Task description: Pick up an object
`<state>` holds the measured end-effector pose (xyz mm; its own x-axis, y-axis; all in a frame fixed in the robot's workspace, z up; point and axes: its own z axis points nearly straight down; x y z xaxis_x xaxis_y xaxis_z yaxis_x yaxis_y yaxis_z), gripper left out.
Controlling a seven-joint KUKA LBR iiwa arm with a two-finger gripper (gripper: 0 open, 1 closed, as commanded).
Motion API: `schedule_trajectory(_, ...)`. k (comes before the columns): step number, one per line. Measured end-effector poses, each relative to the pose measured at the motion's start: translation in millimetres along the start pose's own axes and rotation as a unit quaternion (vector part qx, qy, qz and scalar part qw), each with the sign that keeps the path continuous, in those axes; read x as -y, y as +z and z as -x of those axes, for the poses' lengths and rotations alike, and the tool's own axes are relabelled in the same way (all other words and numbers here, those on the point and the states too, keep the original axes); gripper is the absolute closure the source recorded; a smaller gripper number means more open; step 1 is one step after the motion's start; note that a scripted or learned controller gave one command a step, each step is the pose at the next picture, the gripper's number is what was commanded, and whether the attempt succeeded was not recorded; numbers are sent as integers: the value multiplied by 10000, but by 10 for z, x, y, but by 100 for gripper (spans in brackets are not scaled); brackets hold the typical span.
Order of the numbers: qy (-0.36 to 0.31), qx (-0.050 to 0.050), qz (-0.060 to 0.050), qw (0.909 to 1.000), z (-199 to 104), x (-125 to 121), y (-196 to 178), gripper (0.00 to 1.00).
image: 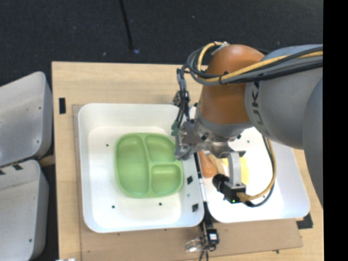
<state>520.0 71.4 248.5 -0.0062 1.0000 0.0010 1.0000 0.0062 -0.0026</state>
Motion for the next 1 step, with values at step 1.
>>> schedule_trajectory(1, 22, 2, 17, 10000, 24, -15, -8, 0)
